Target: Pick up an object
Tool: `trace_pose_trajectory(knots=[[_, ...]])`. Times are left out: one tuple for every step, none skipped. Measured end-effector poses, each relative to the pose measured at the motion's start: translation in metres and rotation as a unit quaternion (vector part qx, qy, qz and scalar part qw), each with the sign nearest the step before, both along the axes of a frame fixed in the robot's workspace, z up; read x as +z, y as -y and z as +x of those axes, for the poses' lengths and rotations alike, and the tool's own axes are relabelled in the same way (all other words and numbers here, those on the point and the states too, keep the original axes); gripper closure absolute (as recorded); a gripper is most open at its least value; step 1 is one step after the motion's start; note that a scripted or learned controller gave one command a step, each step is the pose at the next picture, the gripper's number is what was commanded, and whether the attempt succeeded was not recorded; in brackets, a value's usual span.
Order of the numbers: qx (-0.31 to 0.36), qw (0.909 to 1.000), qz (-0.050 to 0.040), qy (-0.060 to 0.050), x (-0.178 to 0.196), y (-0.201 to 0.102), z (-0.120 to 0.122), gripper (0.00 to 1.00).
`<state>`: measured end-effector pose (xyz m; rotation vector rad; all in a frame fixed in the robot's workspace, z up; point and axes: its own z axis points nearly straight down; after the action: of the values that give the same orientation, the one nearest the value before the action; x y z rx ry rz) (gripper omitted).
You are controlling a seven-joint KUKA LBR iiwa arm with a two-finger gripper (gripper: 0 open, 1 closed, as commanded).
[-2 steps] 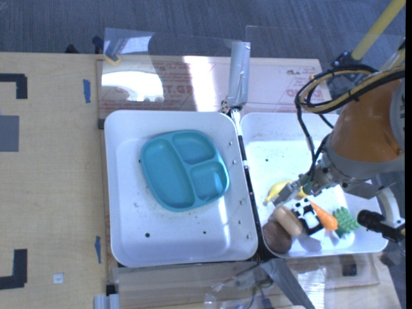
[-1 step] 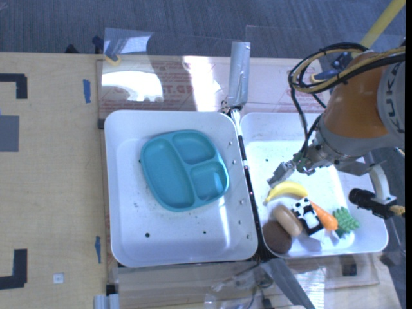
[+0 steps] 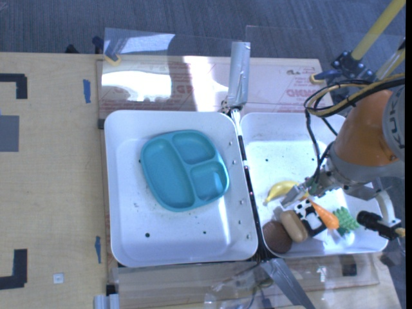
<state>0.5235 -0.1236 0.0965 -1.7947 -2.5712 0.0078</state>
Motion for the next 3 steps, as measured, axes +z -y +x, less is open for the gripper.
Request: trace_pose_trajectory(knots=[[0.002, 1.0000, 0.0001, 0.006, 0.014, -0.002, 0.004, 1.00], [-0.134, 0.9909, 0.0004, 0.006, 0.089, -0.063, 0.035, 1.00], [-0.101, 0.9949, -0.0007, 0.005, 0.088, -0.065, 0.071, 1.00]])
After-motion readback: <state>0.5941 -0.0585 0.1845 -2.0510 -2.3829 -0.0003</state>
